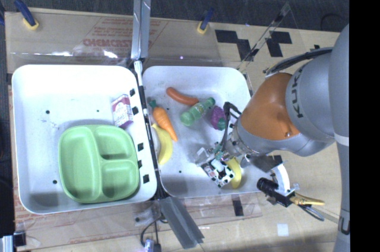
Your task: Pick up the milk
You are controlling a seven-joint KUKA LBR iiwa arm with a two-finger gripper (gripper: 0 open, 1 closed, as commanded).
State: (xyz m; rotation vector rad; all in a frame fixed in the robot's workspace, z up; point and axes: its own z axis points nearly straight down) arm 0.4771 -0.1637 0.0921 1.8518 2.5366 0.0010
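In the camera view we see two white bins side by side. The left bin (29, 126) holds a green divided plate (98, 163) in its near half. It also holds the milk (122, 111), a small white carton with a dark red label. The milk lies just beyond the far right corner of the plate, close to the wall that separates the two bins.

The right bin (237, 75) holds a carrot (162, 118) and a banana (164, 147) near its left wall. Further in are an orange sausage (181, 96), a green bottle (196, 112) and a purple vegetable (217, 116). A yellow fruit (237, 176) lies at the near right corner.

The gripper (217, 164) is low in the right bin, just beside the yellow fruit. Something small, black and white, is under it, and we cannot say what it is. We cannot tell if the claw is released or clenched.

The milk is well apart from the gripper, in the other bin, to the left and further from the near edge. Its long axis runs almost parallel to the dividing wall, from far to near, with the far end leaning a little to the left. We cannot tell which end is its top.
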